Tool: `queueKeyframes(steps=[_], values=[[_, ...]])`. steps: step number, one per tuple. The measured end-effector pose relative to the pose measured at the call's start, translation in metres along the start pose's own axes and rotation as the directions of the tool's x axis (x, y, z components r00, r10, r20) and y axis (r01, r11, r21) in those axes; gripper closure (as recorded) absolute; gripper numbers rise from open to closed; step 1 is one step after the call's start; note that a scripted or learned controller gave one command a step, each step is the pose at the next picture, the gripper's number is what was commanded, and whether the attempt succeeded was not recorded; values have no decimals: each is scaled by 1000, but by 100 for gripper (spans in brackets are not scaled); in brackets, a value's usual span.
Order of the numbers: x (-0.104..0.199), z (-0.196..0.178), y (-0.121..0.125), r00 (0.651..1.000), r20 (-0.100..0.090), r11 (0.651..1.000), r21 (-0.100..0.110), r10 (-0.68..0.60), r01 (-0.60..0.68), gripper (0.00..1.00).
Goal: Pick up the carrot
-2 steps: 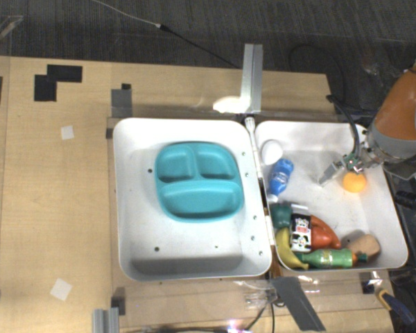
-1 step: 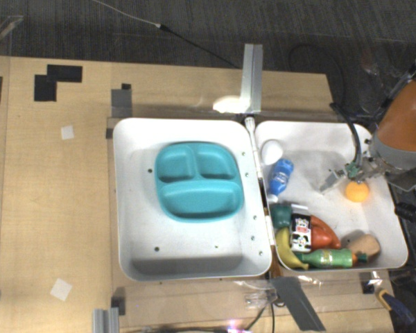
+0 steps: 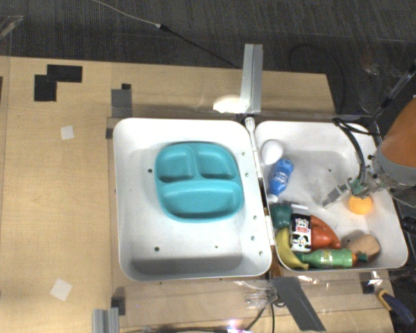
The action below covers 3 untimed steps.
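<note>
Two bins sit side by side; the carrot [image 3: 321,234] lies in the right bin [image 3: 395,252], wedged between a banana [image 3: 286,248] and a green bottle [image 3: 329,258]. My gripper [image 3: 343,191] hovers above bare floor; whether it is open, I cannot tell.

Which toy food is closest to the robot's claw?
The small round orange fruit, just below the gripper. The carrot, banana and other foods lie farther away along the bin's front edge.
</note>
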<state>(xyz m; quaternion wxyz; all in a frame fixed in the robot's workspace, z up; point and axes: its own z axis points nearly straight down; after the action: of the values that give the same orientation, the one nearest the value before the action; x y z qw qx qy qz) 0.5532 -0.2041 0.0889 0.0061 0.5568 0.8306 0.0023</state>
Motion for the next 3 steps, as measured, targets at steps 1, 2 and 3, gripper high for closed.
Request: queueKeyframes(steps=[1, 2, 3], values=[[19, -1, -53, 1000, 2, 1000, -1, -9, 9, 0], [18, -14, -49, 1000, 7, 1000, -9, -11, 11, 100], [80, -3, -24, 997, 8, 997, -8, -76, 76, 100]])
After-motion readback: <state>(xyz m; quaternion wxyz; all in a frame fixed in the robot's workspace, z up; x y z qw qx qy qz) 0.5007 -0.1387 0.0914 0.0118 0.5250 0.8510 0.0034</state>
